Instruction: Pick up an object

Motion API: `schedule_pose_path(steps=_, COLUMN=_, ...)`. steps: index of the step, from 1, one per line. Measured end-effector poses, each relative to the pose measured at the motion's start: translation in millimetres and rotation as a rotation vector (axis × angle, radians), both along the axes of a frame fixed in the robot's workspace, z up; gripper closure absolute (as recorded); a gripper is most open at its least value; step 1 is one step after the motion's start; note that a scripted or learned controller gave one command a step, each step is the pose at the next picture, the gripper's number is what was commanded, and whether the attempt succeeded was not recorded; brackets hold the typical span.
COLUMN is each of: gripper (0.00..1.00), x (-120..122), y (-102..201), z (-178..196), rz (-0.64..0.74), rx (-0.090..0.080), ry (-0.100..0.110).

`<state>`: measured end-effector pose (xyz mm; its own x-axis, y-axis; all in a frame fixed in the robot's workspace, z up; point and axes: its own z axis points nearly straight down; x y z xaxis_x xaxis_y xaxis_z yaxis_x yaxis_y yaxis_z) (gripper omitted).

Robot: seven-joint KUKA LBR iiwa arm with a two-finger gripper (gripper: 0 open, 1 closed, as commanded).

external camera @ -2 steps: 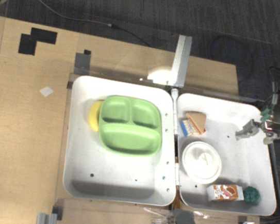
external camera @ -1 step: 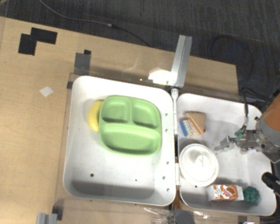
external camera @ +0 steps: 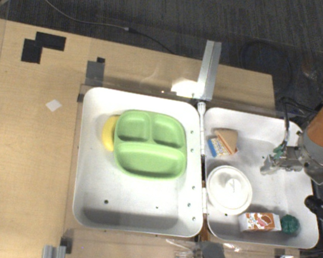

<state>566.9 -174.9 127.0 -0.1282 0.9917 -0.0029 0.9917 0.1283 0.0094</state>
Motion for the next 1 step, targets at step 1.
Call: schedule_pose_path(steps=1, gripper=0.0, x=-0.1, y=-0.1, z=0.0, rz=0.0, rx=0.0, ry=0.0)
